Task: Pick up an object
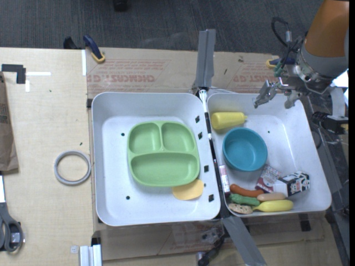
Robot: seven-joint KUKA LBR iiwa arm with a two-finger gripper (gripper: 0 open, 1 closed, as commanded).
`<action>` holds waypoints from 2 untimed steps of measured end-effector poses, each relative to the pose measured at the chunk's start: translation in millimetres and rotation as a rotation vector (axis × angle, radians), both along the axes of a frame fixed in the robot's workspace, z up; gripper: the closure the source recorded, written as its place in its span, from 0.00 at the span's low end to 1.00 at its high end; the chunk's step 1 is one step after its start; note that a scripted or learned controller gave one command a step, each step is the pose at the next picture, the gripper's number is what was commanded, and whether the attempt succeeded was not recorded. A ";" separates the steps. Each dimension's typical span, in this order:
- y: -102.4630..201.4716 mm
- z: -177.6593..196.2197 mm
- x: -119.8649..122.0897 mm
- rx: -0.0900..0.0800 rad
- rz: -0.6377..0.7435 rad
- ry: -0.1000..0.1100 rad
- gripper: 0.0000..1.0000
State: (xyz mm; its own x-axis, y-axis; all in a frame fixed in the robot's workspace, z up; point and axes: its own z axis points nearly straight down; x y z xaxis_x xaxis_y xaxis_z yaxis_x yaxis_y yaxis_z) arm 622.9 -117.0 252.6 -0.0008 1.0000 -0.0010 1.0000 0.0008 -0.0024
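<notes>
**Risk notes: jaws high over a crowded right bin**

Camera view, from above at a slant.

- Jaws hanging over the far edge of the right bin, spread apart, pinching nothing.
- Candidate objects all in the right bin: yellow cylinder nearest the jaws, blue bowl just beside it, then a packed cluster at the near wall: small carton, crumpled clear wrapper, carrot, green pod, banana, cookie.
- Left bin carrying a green divided plate with a yellow chip touching its near rim.

Likely failure points, judged from layout:

- Straight descent from here: probably bare bin floor or the far wall, closing on air.
- Yellow cylinder: round, close to the divider; apt to roll out of a pinch.
- Bowl: rim probably too wide unless gripped at the wall.
- Near cluster: touching items, risk of nudging or pinching two together.
</notes>
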 end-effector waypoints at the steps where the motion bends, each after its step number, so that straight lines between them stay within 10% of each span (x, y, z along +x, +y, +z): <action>1: -32.1 -108.3 -74.3 0.001 -0.042 0.001 0.00; 2: -5.1 -161.8 -46.3 0.001 0.010 0.000 0.00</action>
